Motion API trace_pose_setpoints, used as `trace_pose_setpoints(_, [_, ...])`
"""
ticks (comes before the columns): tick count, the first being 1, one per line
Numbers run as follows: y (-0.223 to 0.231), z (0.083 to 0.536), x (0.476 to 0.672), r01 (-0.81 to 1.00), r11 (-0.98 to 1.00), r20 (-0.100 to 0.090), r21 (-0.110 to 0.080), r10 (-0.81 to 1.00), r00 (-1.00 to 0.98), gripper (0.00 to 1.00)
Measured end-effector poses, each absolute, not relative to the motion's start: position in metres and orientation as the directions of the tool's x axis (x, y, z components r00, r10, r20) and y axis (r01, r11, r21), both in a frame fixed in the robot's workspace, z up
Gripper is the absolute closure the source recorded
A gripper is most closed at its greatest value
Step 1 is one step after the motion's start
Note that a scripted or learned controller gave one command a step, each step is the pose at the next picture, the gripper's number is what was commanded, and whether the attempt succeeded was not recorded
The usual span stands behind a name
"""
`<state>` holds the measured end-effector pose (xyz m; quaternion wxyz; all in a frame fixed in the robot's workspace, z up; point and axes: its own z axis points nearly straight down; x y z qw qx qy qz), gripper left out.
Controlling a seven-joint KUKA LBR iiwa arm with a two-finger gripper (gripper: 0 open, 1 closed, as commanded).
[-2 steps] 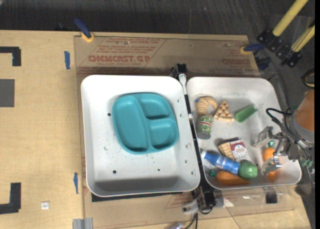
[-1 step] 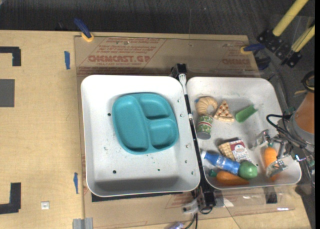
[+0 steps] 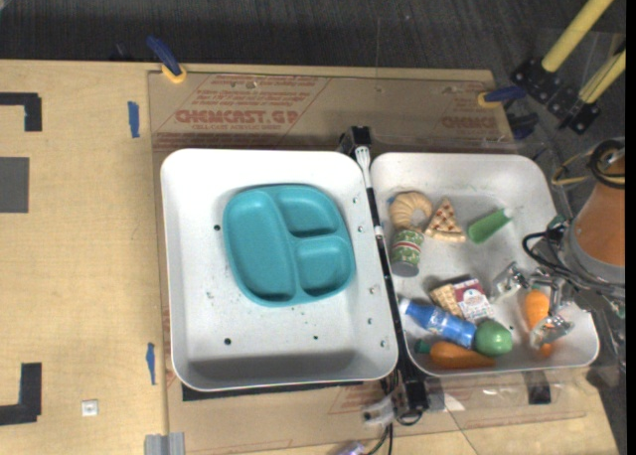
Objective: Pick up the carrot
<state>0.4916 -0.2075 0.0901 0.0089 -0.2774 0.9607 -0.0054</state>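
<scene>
Gripping carrot (image 3: 537, 308) beside bin wall (image 3: 588, 329)

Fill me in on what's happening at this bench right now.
The arm reaches in from the right, with its gripper low over the right bin. An orange carrot sits right at the gripper; whether it is actually held is unclear. Toy foods crowd that bin, including a blue bottle, a green ball and a pizza slice. The left bin holds a teal divided plate.

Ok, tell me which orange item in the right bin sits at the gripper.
The small carrot, right at the gripper; the longer orange piece lies apart, along the bin's front edge.
</scene>
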Motion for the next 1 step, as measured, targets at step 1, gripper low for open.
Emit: trace_pose_setpoints(1, [-0.2006, 0.0902, 0.4992, -0.834, 0.551, -0.010, -0.019, -0.834, -0.551, 0.00])
